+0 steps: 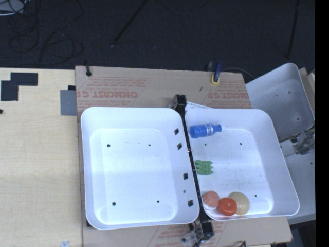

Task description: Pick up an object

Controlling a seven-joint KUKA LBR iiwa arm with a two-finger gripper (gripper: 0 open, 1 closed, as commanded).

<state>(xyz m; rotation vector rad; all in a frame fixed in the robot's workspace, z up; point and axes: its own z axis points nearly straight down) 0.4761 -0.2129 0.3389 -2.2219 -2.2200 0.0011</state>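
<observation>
Camera view, left to right: left bin, then right bin. A blue bottle lies on its side in the right bin's far-left corner, well apart from 3 round pieces at its near edge. The bottle is probably light, stiff, slick plastic; grip across mid-body. Tool state: cannot tell.

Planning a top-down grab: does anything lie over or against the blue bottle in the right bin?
Nothing visible does. The bottle lies by itself at the far side of the right bin, apart from the green piece and the round pieces. Only the bin's left wall is close beside it.
</observation>
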